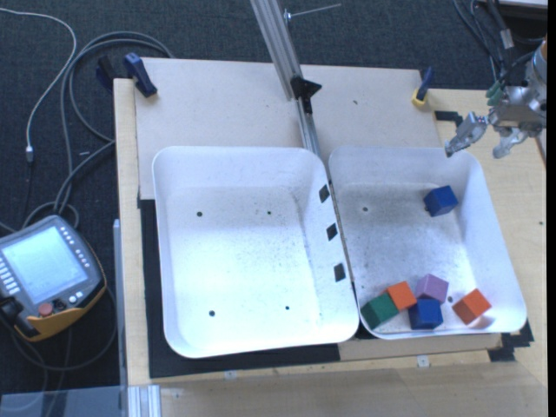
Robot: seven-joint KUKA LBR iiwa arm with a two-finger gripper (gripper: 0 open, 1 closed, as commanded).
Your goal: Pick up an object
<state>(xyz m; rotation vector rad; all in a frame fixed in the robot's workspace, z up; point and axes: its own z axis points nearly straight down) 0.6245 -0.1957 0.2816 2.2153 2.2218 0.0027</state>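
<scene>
My gripper (483, 142) hangs at the right edge of the view, above the far right corner of the right bin (382, 168). Its two fingers are spread apart with nothing between them. A blue cube (440, 200) lies alone in the right bin's far part, below and left of the gripper. At that bin's near edge sits a cluster: a green cube (379, 308), an orange cube (401, 295), a purple cube (433, 286), a dark blue cube (425, 313) and another orange cube (472, 305).
The left bin (234, 250) stands beside the right one. A metal post (276, 37) slants up from between the bins. Blue clamp (139, 74) and yellow clamp (422, 92) hold the board. A teach pendant (43, 272) lies at left.
</scene>
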